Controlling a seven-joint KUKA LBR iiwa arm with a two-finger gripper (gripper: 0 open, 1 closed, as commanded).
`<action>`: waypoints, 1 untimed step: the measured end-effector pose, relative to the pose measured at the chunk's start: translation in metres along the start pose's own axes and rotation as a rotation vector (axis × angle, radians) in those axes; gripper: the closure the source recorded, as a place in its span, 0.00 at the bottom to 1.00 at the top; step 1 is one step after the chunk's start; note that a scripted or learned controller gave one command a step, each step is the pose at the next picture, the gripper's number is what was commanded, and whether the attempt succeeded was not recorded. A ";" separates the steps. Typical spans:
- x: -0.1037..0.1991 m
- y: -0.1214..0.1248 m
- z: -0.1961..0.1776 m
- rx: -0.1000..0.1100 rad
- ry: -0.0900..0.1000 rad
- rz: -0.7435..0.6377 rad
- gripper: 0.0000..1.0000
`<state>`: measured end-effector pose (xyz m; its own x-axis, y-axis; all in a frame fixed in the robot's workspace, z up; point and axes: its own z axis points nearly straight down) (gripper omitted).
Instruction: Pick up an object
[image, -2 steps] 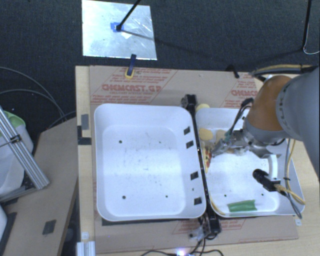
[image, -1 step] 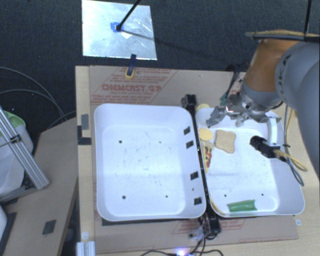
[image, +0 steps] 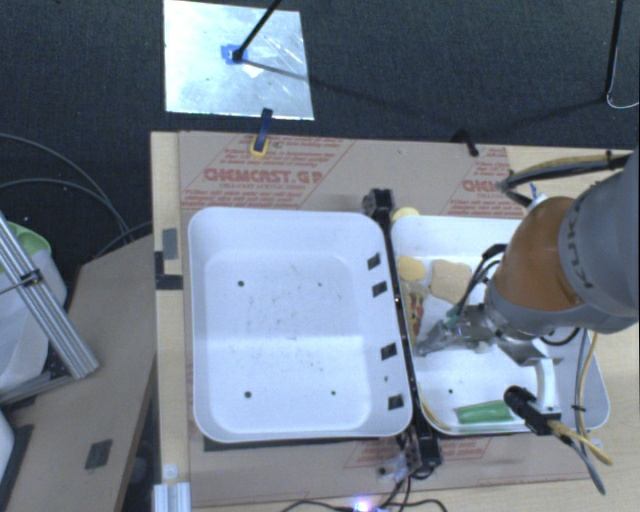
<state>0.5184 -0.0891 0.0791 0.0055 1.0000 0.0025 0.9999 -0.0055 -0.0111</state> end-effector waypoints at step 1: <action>0.002 0.007 -0.016 -0.014 -0.002 -0.007 1.00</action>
<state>0.5253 -0.0871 0.0949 -0.0014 1.0000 0.0004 1.0000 0.0014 0.0029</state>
